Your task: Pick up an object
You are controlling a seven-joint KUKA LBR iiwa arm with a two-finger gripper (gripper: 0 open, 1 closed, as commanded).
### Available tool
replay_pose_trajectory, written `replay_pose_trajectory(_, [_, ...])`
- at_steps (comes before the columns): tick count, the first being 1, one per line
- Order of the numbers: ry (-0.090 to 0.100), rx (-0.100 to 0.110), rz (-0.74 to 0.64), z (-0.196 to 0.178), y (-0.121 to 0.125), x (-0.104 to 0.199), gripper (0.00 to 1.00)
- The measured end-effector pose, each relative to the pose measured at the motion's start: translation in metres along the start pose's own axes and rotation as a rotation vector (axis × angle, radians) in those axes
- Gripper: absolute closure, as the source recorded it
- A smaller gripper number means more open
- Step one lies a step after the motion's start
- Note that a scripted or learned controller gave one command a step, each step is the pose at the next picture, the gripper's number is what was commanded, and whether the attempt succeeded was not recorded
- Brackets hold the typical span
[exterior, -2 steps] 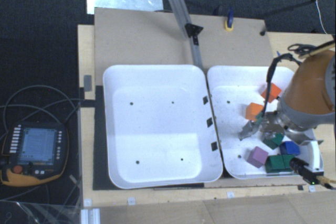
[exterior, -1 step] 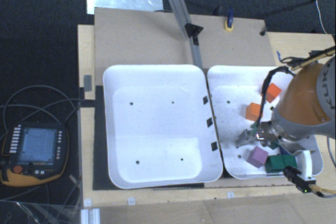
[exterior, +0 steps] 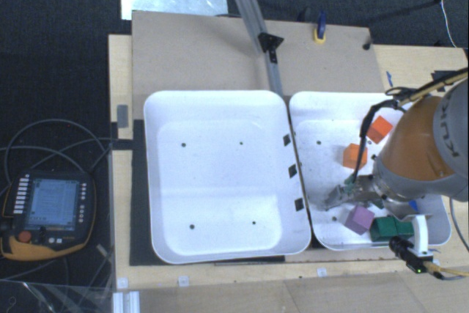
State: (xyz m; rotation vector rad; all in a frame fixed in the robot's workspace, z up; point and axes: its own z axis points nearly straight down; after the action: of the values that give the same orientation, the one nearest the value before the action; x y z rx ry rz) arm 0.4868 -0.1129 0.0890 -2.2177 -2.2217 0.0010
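Note:
In the right bin [exterior: 322, 132] lie two orange blocks, one [exterior: 379, 130] near the arm's upper edge and one [exterior: 355, 155] just below it. A purple block [exterior: 359, 219] and a dark green block [exterior: 388, 229] rest by the bin's front wall. My gripper [exterior: 343, 195] hangs low over the bin floor, just left of the arm's orange band. It sits between the lower orange block and the purple block, a little above the purple one. I see nothing held in it. The arm covers the bin's right part.
The left bin [exterior: 157, 157] stands beside the right one, with black clips [exterior: 293, 171] along the shared wall. A slanted metal pole [exterior: 249, 4] crosses the back. A teach pendant [exterior: 47, 212] lies at far left, off the bench.

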Motion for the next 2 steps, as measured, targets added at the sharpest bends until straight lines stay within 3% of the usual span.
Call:
replay_pose_trajectory(1, [-0.001, -0.006, -0.002, -0.012, 0.002, 0.0, 1.0])
replay_pose_trajectory(2, [-0.003, -0.01, -0.003, -0.06, 0.012, -0.004, 1.0])
